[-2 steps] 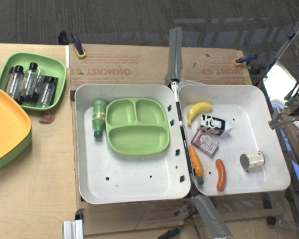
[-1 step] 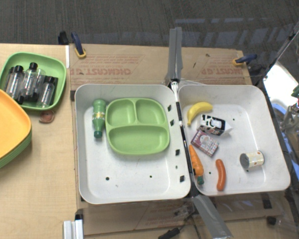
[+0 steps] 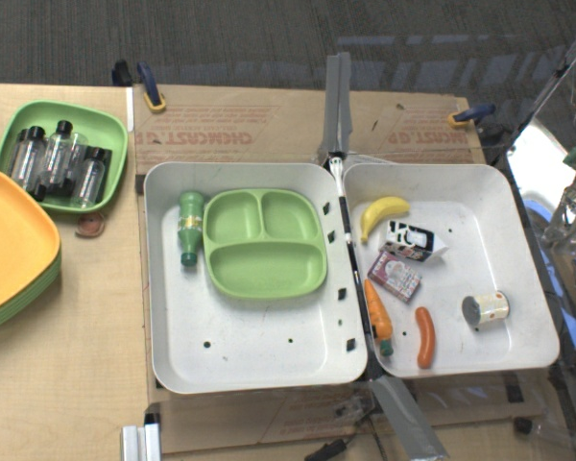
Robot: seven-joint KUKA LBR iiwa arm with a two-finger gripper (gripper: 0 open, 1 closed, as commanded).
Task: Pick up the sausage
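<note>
Sausage (image 3: 424, 336) lies untouched near the right bin's (image 3: 528, 286) front edge, beside a carrot (image 3: 377, 315); tool state: cannot tell.

Item: one small orange-red toy sausage (image 3: 424, 337), smooth and glossy, of plastic look, cylindrical with rounded ends and a slight bend along its length. Condition: whole, lying flat, free of any grasp. Orientation: long axis running nearly straight from the far side toward the near side of the view, the upper end leaning a little leftward. Location: on the floor of the right-hand shallow white bin (image 3: 528, 257), in its near portion, left of centre and close to the near rim. Neighbours: just right of an orange toy carrot with a green tip (image 3: 379, 320), apart from it; left of a small pale cylinder (image 3: 486, 309), also apart.
</note>
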